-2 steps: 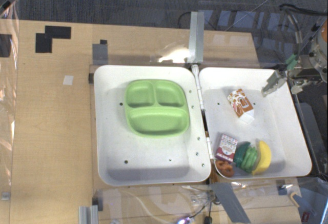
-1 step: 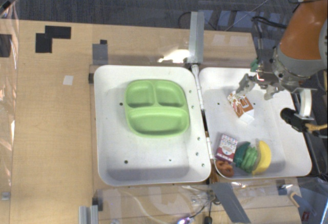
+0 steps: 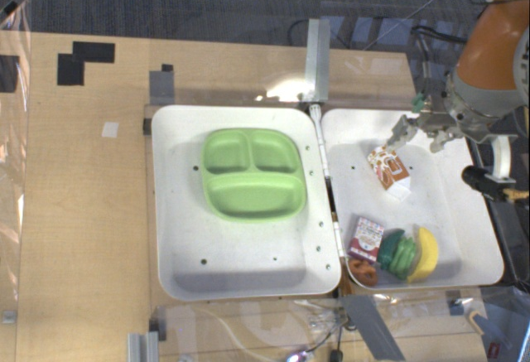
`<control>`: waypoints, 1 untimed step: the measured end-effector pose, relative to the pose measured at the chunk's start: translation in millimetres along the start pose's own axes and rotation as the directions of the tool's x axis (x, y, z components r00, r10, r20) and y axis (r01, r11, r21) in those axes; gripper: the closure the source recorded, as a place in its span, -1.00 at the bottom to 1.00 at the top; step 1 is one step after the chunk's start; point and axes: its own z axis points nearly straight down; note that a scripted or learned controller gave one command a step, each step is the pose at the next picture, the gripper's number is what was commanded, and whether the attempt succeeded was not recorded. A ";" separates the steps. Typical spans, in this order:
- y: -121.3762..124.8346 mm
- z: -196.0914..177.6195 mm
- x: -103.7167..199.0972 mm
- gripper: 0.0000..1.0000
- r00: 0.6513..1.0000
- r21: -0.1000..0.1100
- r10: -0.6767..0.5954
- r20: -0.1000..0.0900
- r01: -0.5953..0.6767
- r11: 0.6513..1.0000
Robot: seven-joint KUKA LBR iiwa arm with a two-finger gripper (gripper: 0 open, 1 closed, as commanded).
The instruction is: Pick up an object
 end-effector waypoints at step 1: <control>20.5 -37.8 29.7 -1.00 0.947 0.000 0.322 0.000 -0.322 0.947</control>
